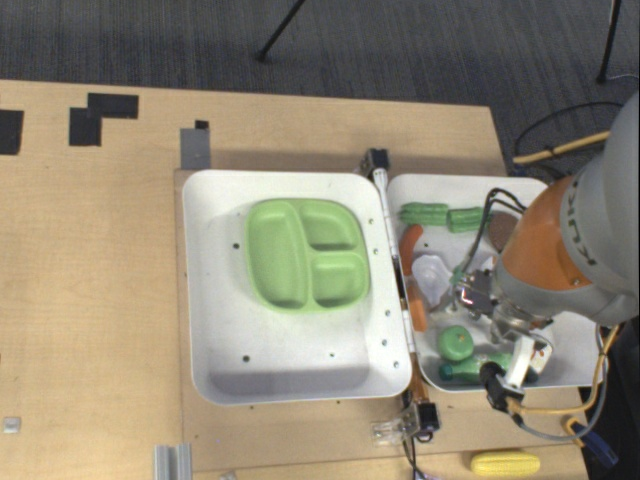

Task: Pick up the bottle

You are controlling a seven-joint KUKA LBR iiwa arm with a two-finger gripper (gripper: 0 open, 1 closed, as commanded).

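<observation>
Translucent and pale, bottle (429, 272) lying in the bin on the view's right (572, 356), close to that bin's left wall and about midway along it. Just beside it, on its right, gripper (476, 295), low over the middle of the bin; near the bottle, though touching or apart cannot be told. Open or closed likewise cannot be told, hidden under the wrist. Nothing seen held.

Around the bottle: orange piece (411, 240) just behind it, against the same wall. Two green pieces (424, 211) end to end along the far wall. Round green object (457, 342) toward the near wall, with a darker green one (462, 370) just in front of it.

Next door, touching along the shared edge, left bin (205, 298) with a light green divided plate (305, 253) lying flat near its middle.

Under both bins, light wooden desk (90, 288), bearing black angular marks (100, 116) at its far left and a yellow object (505, 461) past the right bin's near edge. Beyond the desk, grey carpeted floor (150, 18) crossed by thin dark stand legs (295, 13).
</observation>
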